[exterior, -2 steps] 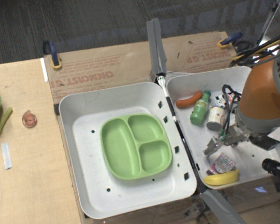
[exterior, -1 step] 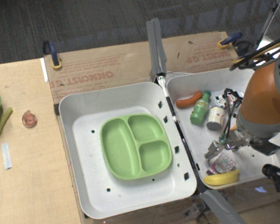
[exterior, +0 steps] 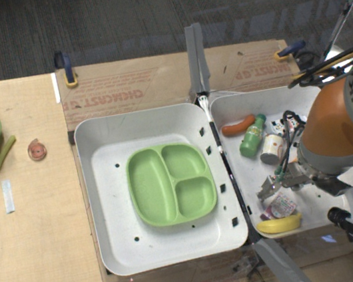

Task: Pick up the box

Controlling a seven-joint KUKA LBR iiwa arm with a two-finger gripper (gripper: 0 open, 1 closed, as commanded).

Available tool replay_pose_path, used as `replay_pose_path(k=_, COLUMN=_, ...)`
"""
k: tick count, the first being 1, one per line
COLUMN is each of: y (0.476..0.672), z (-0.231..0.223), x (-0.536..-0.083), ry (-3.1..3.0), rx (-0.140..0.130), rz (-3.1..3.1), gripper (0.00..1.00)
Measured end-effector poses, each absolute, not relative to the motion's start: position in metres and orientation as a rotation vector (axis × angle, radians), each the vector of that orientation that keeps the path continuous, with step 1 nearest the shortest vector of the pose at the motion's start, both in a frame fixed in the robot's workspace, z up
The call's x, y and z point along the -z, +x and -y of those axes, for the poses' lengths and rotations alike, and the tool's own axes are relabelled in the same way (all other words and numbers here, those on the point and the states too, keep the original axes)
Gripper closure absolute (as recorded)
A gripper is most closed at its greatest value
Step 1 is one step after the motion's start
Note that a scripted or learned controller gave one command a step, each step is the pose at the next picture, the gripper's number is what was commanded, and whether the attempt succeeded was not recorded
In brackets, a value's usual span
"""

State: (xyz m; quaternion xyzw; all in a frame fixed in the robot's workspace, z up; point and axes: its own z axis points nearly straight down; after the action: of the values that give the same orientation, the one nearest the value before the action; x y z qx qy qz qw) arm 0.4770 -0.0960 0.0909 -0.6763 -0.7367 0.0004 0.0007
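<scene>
Camera view: the gripper (exterior: 270, 186) is seen low over the right bin (exterior: 304, 95), at the near-left part of its floor. Whether it is open or closed cannot be told, and nothing is seen to be held. The box (exterior: 284, 206) is judged to be the small pink-and-white printed item lying just near of the gripper, close to or touching it; its shape is not clearly resolved. The banana (exterior: 279, 224) lies just near of the box, against the bin's near wall.

For a sound pick, the gripper should be centred over the box and not over the banana, the jaws set across the box's narrower sides, and the descent made straight down so that the box is not pushed into the banana or the wall. A grip should be confirmed before lifting.

Counted in the right bin: one box, one banana, one sausage (exterior: 238, 125), one green bottle (exterior: 252, 137), one white cup (exterior: 272, 148) and one small dark item (exterior: 291, 121) at the far side, not identified. Counted in the left bin (exterior: 106, 203): one green divided plate (exterior: 170, 184) with three compartments
</scene>
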Motion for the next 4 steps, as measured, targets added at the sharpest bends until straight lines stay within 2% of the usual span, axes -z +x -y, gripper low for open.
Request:
replay_pose_path(k=1, y=0.488, z=0.098, x=-0.091, ry=-2.176, rx=-0.003, rz=2.264, gripper=0.00)
replay_pose_path(k=2, y=0.477, z=0.094, x=-0.091, ry=-1.691, rx=-0.001, rz=2.645, gripper=0.00)
replay_pose_path(k=3, y=0.477, z=0.095, x=-0.100, ry=-1.696, rx=-0.001, rz=2.642, gripper=1.00)
replay_pose_path(k=4, y=0.477, z=0.140, x=-0.091, ry=-1.824, rx=-0.002, rz=2.558, gripper=1.00)
